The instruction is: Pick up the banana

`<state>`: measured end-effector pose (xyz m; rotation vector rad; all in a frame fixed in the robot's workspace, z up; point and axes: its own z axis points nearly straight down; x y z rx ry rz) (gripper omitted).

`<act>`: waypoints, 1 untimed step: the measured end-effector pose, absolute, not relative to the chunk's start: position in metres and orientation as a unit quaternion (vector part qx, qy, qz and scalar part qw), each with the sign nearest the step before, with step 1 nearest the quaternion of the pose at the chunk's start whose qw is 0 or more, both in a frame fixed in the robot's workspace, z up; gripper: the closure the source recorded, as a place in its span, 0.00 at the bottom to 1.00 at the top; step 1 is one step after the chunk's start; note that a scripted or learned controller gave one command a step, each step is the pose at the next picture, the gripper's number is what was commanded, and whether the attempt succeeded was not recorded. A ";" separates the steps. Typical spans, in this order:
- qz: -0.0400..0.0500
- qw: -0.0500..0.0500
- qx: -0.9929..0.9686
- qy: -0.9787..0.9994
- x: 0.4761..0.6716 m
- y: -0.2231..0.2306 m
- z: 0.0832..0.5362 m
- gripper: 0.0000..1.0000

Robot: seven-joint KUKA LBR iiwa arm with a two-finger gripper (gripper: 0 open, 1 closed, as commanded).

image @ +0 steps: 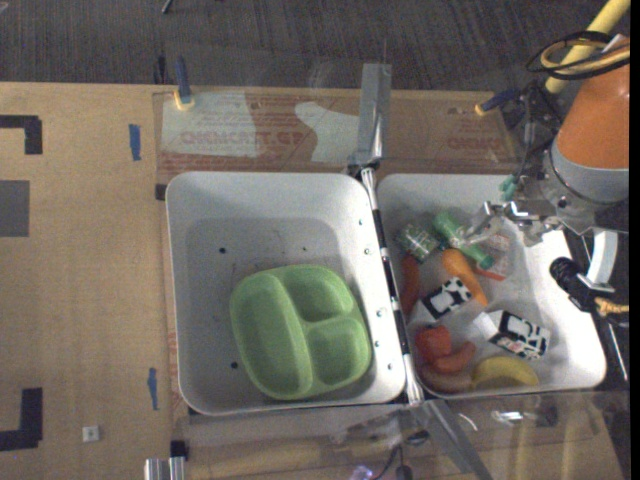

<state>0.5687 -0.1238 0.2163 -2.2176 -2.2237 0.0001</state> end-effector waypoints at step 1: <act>-0.007 -0.007 -0.742 -0.670 0.537 -0.127 0.119 0.00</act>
